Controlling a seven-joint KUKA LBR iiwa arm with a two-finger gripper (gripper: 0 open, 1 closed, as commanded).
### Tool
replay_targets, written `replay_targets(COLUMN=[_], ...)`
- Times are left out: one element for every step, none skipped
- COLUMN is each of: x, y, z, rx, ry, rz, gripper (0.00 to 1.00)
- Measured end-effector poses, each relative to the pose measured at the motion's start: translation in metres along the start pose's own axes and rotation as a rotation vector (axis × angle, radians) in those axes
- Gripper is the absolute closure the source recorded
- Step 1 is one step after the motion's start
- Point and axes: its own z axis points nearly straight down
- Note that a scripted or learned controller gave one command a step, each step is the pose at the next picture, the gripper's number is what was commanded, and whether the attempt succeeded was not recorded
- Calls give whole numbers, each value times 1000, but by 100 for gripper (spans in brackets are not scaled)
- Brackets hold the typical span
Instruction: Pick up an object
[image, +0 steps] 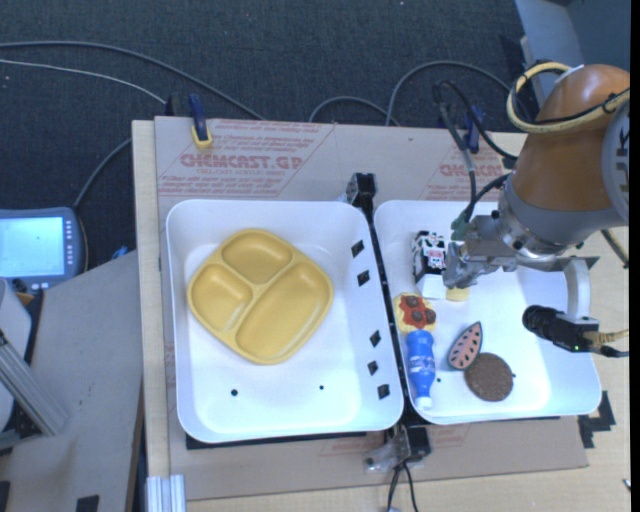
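Two shallow white bins side by side on a cardboard-topped bench (300, 140), red print across the board. Black clips along the shared divider (372, 290).

Left bin (200, 400): one yellow divided plate (260, 295), three compartments, lying flat, slightly left of centre.

Right bin (560, 395): several small objects, mostly toward the divider side.
- Black-and-white cow toy (430, 253), near the upper left of the bin, just beside the gripper.
- Small yellow piece (457, 293) directly under the gripper; identity unclear, mostly hidden.
- Yellow-and-red toy (414, 312) against the divider, below the cow.
- Blue-and-white bottle (419, 368) lying along the divider, touching the lower end of the yellow-and-red toy.
- Watermelon slice toy (464, 345), tilted, just right of the bottle.
- Brown round cookie-like disc (489, 377), touching the lower tip of the watermelon slice.

Arm (570, 130) in from the right, orange band large in the upper right corner, grey wrist below it. Gripper (458, 272) low over the upper middle of the right bin, between the cow toy and the bin's centre. Finger state: cannot tell, tips masked by the wrist body. Nothing seen between fingers.

Black cylindrical fitting (555, 328) with cable over the bin's right side. Blue clamps (200, 125) at the board's top edge. Handheld screen (38, 245) at far left, off the bench.
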Motion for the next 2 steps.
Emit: replay_targets(x=[52, 99], y=[2, -1], z=[0, 4], rx=[-2, 1], ry=[-1, -1], rz=[0, 1], gripper=[100, 100])
